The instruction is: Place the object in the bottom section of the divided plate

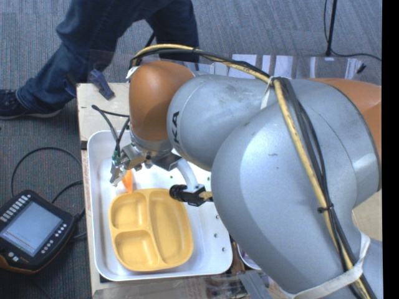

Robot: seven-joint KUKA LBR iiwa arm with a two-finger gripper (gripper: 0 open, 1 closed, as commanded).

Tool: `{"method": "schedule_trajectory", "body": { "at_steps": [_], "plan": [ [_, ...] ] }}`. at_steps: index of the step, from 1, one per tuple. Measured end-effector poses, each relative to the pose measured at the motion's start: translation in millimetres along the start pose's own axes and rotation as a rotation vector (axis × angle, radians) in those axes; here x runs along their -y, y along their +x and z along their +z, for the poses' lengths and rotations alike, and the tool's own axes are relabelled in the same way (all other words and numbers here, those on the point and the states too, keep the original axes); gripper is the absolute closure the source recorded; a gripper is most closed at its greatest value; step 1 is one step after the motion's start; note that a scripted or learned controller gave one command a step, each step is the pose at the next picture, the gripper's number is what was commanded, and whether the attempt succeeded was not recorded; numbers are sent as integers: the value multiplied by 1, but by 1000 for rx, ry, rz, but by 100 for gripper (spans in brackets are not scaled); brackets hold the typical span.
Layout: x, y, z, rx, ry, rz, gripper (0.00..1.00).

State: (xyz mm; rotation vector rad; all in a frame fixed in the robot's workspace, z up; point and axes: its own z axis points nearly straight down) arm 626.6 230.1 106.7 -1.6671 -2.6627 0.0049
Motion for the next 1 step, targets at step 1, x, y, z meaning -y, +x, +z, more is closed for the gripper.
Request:
{"method": "schedule_trajectory", "body": {
  "at_steps": [1],
  "plan": [
    [1, 0, -8, 0, 4, -1, 100]
  ]
}}
